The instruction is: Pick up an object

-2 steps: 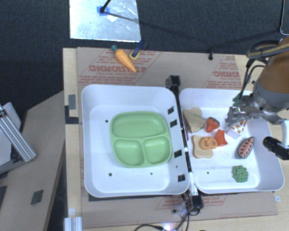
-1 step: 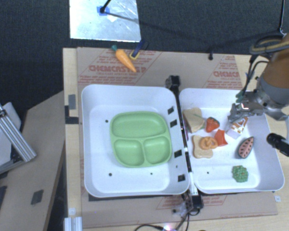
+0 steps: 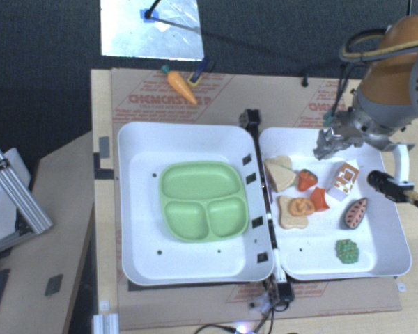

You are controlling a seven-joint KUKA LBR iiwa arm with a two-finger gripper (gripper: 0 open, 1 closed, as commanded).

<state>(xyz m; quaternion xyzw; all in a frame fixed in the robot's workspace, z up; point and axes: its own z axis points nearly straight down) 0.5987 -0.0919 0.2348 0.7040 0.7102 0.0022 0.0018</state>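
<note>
The right bin held a small cluster at its centre: a bread slice, a tomato piece, a carton and broccoli near the front edge. The gripper hung over the far edge; its finger spread could not be judged. The left bin carried a green tray.
</note>
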